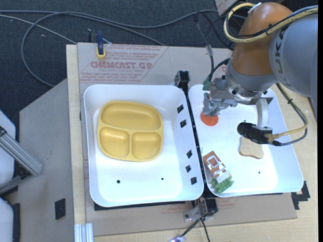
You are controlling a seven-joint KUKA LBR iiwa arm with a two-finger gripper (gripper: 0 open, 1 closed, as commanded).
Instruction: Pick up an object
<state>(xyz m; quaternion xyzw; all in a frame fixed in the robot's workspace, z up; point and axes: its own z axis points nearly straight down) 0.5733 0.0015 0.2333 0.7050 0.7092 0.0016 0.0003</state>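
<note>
From the camera view above the surface, my gripper (pixel 214 109) hangs low in the right bin (pixel 282 180), close to that bin's inner wall. Directly under and just in front of my fingertips sits a small orange disc (pixel 209 118), partly covered by me; it looks like the thing I am going for. Whether my fingers are spread or pressed together I cannot tell, since my own wrist hides them from this slant, and I see nothing clearly pinched between them.

To do this step well, I judge I should centre over the disc so both fingers straddle it, not just clip its near edge, then go down until I almost meet the bin floor, because the disc seems flat and low. It lies near the divider, so the finger on that side needs room.

Further from my gripper, toward the bin's middle, lies a pale bread-like piece (pixel 251 150). Nearer the front corner rests a small printed card with a green leafy bit (pixel 217 172). Beyond the divider, the left bin (pixel 101 185) carries a yellow sectioned tray (pixel 130 130), well apart from me.
</note>
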